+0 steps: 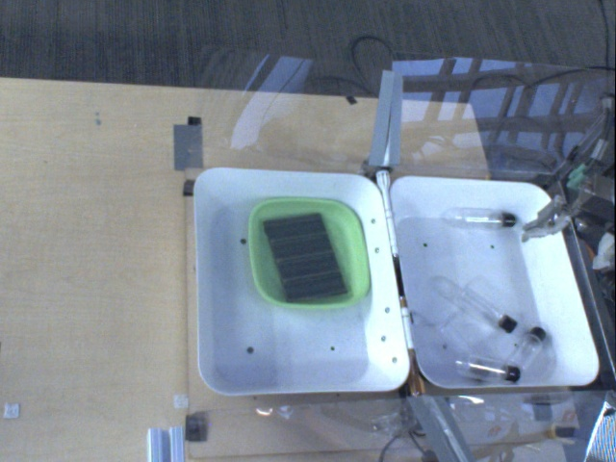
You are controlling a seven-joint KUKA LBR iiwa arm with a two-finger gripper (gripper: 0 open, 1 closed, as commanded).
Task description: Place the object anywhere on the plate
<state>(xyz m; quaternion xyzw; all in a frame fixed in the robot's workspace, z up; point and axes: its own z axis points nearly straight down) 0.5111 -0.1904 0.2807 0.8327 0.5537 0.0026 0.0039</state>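
A green square plate (357,221) sits in the left white bin (221,345), toward its back. A dark ridged rectangular block (305,256) lies flat in the middle of the plate. Several clear tubes with black caps lie in the right white bin (568,345): one tube (478,218) near the back, the others (476,311) clustered at the front right. My gripper (543,222) reaches in at the right bin's back right edge, just right of the back tube's cap. It is small and partly cut off by the frame's edge.
A grey metal bar (387,123) runs back from the gap between the bins. Cables (577,162) and clear shielding crowd the right side. Bare wooden bench (87,258) stretches to the left of the bins.
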